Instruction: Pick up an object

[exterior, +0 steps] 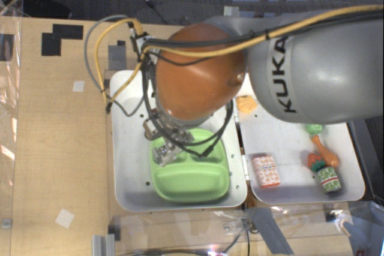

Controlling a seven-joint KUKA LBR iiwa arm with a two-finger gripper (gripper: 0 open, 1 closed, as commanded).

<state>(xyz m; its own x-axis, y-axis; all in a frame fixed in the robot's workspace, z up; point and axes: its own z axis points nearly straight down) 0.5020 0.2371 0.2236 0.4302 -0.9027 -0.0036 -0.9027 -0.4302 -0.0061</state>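
One green dish (192, 180) lies in the left bin (129, 189), at its near end, with the hand (163, 153) low over the dish's far-left rim; whether the hand is spread or pressed together cannot be told. Right of it, the second bin (354, 189) holds a small red-and-white box (266, 170), an orange carrot-like toy (324, 153) and a little green-capped bottle (329, 179), all on a wooden tabletop (54, 147).
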